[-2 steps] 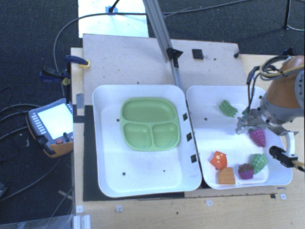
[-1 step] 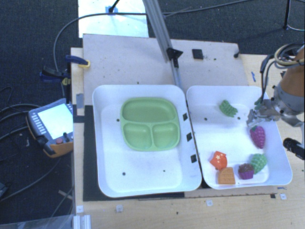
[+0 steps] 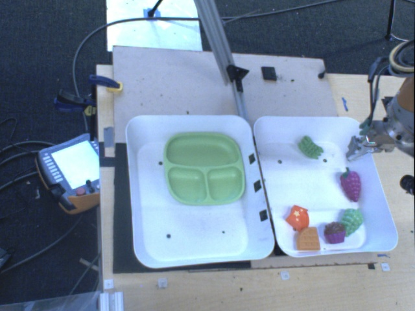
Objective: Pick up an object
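Camera view, from above the table [image 3: 194, 83]: the grey arm reaches in from the right, its claw [image 3: 358, 149] poised over the right bin [image 3: 279, 193] near the far right rim; whether it is open or shut cannot be told at this size, and nothing is seen in its grip. Candidates for picking lie in that bin: a green piece [image 3: 310, 147] just left of the claw, purple grapes [image 3: 351, 184] below it, and a tight cluster at the near edge. The green piece and the grapes lie apart from the rest, offering the cleanest descent; the cluster crowds the wall. The left bin [image 3: 149, 225] holds a green divided plate [image 3: 205, 168].
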Motion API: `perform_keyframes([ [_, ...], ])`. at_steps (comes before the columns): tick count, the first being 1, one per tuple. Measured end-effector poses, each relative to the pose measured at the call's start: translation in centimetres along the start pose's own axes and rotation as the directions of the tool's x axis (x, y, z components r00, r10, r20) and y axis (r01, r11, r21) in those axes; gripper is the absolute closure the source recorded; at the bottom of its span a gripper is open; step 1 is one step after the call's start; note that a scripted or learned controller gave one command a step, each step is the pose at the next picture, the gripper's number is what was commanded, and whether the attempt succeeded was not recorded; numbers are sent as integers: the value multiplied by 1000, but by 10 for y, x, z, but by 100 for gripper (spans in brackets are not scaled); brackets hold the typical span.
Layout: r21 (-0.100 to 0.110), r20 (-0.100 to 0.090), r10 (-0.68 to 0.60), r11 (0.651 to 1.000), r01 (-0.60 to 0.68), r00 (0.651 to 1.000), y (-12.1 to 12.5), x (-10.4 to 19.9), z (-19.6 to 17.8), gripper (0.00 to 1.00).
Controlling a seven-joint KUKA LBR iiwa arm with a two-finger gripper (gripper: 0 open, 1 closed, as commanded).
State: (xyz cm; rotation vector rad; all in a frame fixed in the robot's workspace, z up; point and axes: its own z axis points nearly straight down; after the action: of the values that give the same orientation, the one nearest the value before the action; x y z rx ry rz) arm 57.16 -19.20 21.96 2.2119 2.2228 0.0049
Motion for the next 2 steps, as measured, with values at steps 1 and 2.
perform_keyframes([
  [1,3,-1,0,1000,0,1000,1,0,-8,100],
  [2,4,-3,-5,1000,5,1000,8,57,2,100],
])
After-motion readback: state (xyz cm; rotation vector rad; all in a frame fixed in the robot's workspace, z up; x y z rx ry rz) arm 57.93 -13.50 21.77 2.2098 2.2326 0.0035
